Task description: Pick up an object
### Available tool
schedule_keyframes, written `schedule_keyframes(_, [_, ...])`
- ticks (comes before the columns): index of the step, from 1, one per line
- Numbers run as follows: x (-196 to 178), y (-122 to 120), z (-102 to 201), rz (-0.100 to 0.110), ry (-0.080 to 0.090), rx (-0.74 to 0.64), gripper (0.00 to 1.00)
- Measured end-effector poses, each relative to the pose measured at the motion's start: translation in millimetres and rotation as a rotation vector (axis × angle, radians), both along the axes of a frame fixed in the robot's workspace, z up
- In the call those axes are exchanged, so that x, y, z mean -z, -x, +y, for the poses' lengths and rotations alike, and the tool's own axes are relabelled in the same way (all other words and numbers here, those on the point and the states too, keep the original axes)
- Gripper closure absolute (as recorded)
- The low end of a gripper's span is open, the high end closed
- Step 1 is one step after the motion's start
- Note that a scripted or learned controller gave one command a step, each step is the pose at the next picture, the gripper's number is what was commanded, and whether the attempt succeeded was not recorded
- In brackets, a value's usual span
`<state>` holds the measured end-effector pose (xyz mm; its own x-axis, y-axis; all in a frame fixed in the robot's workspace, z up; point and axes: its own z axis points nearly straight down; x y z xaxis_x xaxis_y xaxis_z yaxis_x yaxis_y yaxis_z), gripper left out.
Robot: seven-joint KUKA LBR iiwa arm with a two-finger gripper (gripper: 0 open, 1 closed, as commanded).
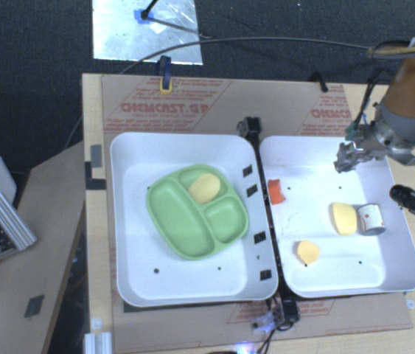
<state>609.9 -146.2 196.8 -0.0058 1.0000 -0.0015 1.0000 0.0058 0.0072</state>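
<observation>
I see the bench (pixel 214 98), a board with red print, carrying two shallow white bins side by side. Left bin (pixel 130 220) holds a green divided plate (pixel 185 223), tilted, sitting mid-bin; a pale yellow lump (pixel 206 188) lies in the plate's upper compartment. Right bin (pixel 395 268) holds the loose stuff. My arm (pixel 413 94) comes in over the right bin's far right corner, orange band showing above the wrist. Gripper (pixel 346 157) sits over the far edge area of the right bin, nothing visibly between its tips; whether it's spread or closed I cannot tell at this angle. Pick candidates: yellow oval piece (pixel 344 218) near the bin's right side, touching a small silver-white can (pixel 371 219) just on its right. A smaller yellow round piece (pixel 308 252) sits toward the near edge, middle. Small orange block (pixel 276 192) lies against the left wall of the right bin, well apart from the gripper.
</observation>
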Motion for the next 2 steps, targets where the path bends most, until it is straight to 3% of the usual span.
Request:
schedule_keyframes(1, [-21, -1, 0, 0.002, -0.001, 0.000, 1.00])
schedule_keyframes(2, [-14, 5, 56, 0.006, -0.003, -0.004, 1.00])
